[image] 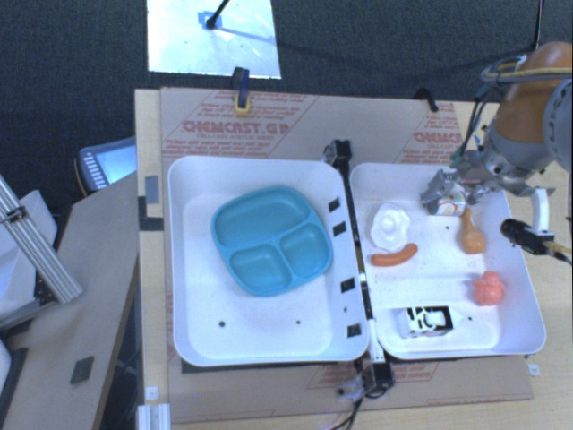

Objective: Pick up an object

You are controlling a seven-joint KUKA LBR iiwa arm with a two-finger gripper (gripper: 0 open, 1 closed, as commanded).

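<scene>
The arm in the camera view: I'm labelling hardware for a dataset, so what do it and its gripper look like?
The arm is grey and rounded, with a broad orange band above the wrist. Thin dark cables run beside it. The gripper is a small grey metal assembly with dark parts; a white and black fitting juts out below the wrist.

A single fixed camera looks down on the bench (295,115) from above at a slant, set toward the 6 o'clock side and facing toward 12 o'clock, where a dark backdrop (376,25) closes the frame. It stands far enough back to take in both white bins whole: the left bin (192,330) sits toward 9 o'clock, the right bin (519,330) toward 3 o'clock. The arm (528,124) enters at about 2 o'clock.
</scene>
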